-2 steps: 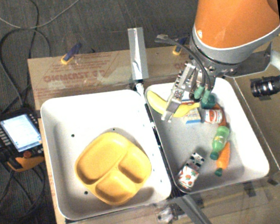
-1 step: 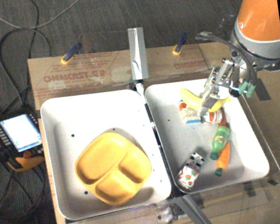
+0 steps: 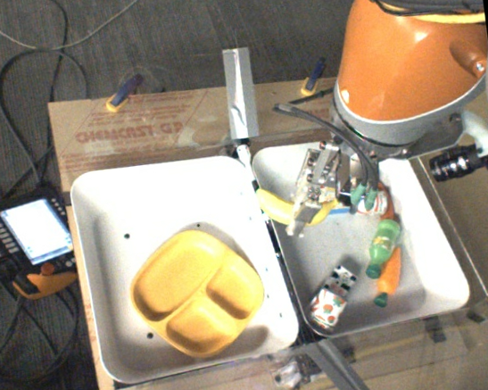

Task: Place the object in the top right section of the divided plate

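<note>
The gripper hangs low over the upper left part of the right bin, right at a yellow banana that lies against the bin's left wall. Its fingers sit so close to the banana that the reach looks aimed at it, probably because it is the object meant for the plate; whether they are released or clenched on it I cannot tell, since the wrist and cables hide the tips.

The left bin holds the yellow divided plate, resting at a tilt in the lower middle of the frame, all three sections bare. Its top right section is the target, well apart from the banana.

The right bin also holds a small green bottle, an orange carrot just beside it, and a white spotted toy toward the lower edge. Something red and blue lies under the wrist, too hidden to name
</note>
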`<action>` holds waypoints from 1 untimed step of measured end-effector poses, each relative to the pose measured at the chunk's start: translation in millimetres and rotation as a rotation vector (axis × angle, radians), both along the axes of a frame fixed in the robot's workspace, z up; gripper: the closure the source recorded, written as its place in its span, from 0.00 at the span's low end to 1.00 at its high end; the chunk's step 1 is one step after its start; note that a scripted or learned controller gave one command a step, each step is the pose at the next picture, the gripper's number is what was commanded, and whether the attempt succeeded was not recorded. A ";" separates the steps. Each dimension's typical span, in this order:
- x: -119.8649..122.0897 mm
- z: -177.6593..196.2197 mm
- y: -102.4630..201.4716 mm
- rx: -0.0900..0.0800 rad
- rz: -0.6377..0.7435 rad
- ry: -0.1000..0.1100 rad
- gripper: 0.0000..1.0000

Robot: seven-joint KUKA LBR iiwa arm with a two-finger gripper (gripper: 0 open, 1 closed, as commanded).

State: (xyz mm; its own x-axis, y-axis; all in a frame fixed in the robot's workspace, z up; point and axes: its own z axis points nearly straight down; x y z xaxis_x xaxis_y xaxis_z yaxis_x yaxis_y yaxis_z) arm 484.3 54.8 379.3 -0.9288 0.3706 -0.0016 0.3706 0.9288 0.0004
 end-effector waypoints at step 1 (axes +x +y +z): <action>-0.6 -29.9 88.7 0.001 -0.013 0.001 1.00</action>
State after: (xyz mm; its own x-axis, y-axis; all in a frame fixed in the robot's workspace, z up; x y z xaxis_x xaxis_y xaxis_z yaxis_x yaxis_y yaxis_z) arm 483.7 143.5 349.4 -0.9238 0.3828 -0.0001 0.3828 0.9238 0.0006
